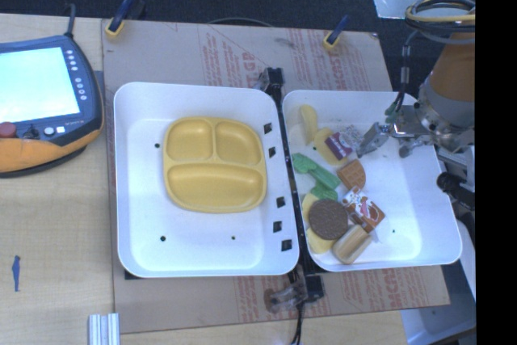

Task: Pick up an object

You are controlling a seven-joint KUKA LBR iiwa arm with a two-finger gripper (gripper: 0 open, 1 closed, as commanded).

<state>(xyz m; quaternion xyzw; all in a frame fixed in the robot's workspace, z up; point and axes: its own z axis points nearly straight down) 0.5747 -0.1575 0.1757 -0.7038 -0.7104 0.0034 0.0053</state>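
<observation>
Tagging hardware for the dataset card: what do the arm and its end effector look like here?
The arm is grey with an orange band above the wrist; yellow and black cables loop over its top. The gripper is dull grey metal, slim and dark-tipped, on a blocky silver wrist housing.

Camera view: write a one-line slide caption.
Gripper over the right bin of toy food; yellow divided tray in the left bin.

A divided tray (216, 164) lies in the left bin (137, 198); the right bin (420, 214) holds clustered small items (335, 194).
</observation>
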